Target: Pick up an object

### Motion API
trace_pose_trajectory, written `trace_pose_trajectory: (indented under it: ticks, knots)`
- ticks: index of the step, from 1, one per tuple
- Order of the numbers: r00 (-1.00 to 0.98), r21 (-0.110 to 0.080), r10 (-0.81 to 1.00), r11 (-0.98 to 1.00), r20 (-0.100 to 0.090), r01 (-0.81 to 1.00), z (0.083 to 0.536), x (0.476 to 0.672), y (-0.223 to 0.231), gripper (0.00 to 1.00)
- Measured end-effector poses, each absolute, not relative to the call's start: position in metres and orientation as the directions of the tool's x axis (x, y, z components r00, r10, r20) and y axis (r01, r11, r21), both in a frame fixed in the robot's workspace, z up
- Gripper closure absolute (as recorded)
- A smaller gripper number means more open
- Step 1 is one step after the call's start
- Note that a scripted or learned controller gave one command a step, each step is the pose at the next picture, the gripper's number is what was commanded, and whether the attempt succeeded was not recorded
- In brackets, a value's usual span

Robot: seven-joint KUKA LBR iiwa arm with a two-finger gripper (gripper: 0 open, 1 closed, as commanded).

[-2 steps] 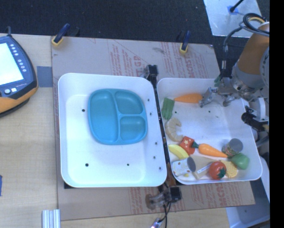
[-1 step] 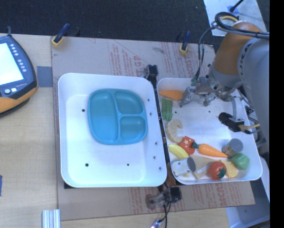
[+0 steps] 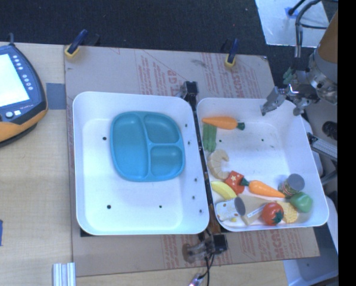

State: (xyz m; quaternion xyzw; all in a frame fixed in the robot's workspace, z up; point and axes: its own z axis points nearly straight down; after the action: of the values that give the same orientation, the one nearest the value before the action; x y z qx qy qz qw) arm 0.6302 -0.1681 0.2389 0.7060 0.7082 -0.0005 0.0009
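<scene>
Claw [image 3: 280, 102] hangs over the right bin's [image 3: 283, 140] far right corner, grip state unreadable — nearest pick, the orange carrot [image 3: 221, 123], lies left and slightly nearer the camera, long axis pointing back toward the claw.

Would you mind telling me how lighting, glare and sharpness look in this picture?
In the camera view, light is even and soft; the handheld screen at left is washed out white; the gripper and toy food look slightly soft; the blue plate casts almost no shadow.
</scene>
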Motion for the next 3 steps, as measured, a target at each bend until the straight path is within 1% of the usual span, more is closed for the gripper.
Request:
trace_pose_trajectory:
  ticks: [1,2,3]
  knots:
    - [-0.004,-0.006,1.0,0.004,0.0,1.0,0.091,0.596,-0.185,0.0]
    - [-0.007,-0.004,1.0,0.007,0.0,1.0,0.092,0.657,-0.113,0.0]
    - [-0.008,-0.006,1.0,0.008,-0.001,1.0,0.102,0.656,-0.115,1.0]
